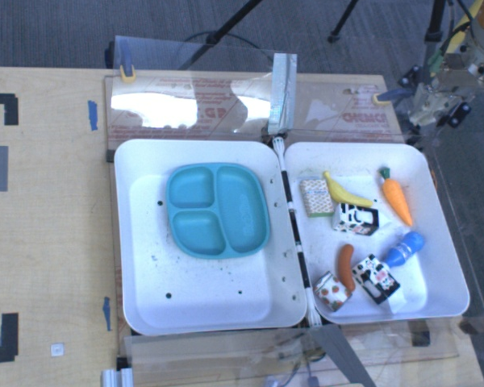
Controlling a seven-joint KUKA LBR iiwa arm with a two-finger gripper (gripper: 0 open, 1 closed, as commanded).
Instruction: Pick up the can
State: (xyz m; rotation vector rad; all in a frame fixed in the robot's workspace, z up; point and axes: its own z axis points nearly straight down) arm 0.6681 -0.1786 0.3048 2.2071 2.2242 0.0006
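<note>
The can, small with a white and brown label, lies in the right bin at its near-left corner, close to the divider. A red-brown sausage touches its right side, and a cow-patterned carton sits just beyond that. My gripper hangs outside the bin past its far-right corner, well away from the can and high in the view. Nothing is visibly held in it.
The right bin also holds a banana, a tan cracker block, a carrot, a second cow-patterned carton and a blue bottle. A blue divided plate lies in the left bin.
</note>
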